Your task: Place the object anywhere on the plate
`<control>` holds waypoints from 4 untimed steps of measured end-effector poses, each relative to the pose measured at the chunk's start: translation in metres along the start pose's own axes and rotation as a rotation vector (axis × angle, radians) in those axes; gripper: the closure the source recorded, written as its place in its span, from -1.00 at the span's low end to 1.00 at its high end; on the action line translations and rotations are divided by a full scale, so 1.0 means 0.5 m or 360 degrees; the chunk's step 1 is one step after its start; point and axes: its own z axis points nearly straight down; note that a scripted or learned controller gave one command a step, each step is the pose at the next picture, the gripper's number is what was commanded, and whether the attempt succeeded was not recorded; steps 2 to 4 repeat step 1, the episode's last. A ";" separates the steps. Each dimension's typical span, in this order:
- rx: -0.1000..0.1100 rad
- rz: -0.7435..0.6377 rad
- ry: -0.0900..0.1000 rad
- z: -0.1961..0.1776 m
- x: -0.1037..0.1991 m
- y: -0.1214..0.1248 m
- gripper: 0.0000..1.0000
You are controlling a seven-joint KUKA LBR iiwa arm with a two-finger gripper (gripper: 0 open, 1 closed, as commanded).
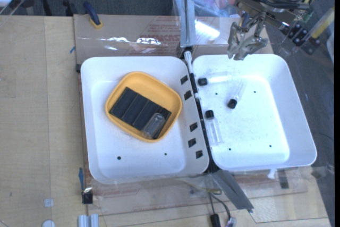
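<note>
Over the far rim of the right bin [297, 114], the gripper [245, 49] hangs with its fingers apart, nothing between them. A clear vial with a black cap [234, 95] lies on the bin floor below and slightly left of the claw, its long axis running almost toward it, cap end pointing away. Another clear vial [154, 125] already rests on the yellow plate [119, 94], far to the claw's lower left in the left bin [95, 151].

faint red print on the clear sheet [159, 34], unreadable, no other text
</note>
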 end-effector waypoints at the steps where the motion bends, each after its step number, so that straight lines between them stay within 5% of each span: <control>1: -0.0012 -0.0646 0.0004 0.146 0.008 -0.002 1.00; 4: -0.0012 -0.0646 0.0004 0.146 0.008 -0.002 1.00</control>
